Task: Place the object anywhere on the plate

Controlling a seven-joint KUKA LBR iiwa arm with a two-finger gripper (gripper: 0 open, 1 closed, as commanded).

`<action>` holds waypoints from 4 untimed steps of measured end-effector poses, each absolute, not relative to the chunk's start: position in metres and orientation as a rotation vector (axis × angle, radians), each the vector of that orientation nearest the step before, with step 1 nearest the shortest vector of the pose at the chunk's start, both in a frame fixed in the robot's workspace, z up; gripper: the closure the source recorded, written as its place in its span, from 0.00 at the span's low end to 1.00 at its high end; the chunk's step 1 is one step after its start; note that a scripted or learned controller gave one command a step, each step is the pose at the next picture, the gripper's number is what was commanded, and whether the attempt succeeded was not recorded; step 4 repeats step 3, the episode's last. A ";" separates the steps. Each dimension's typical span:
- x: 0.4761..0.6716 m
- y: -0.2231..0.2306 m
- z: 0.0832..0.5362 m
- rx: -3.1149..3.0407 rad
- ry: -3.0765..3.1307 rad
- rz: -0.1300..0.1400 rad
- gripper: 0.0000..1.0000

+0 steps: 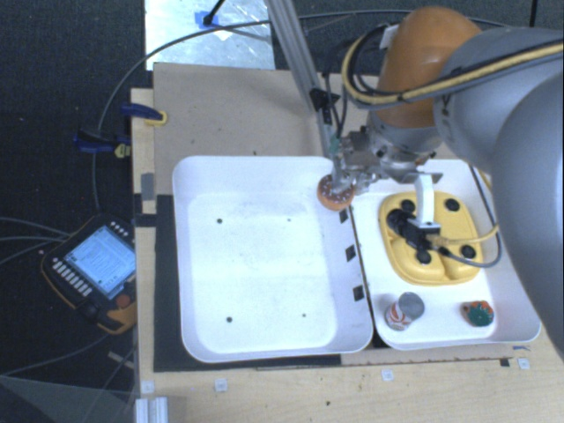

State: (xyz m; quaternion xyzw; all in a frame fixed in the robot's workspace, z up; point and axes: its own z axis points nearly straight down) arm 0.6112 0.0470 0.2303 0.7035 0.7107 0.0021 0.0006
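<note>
The claw (339, 183) pinches a small round brown object (334, 196) at the divide between the bins; the yellow plate (432, 245) lies just right of it.

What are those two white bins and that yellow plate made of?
Bins: probably thin moulded plastic, smooth, slightly glossy, with rounded corners and rolled rims. Plate: likely plastic too, uniform yellow with soft highlights and rounded edges. Neither can be confirmed by sight alone.

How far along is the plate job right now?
Pickup looks done: the tool hangs over the bins' shared edge with a small brown round object at its tip. Left: carry it right and set it on the yellow plate.
</note>
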 end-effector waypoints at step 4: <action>0.635 0.140 0.241 2.214 2.227 0.002 0.00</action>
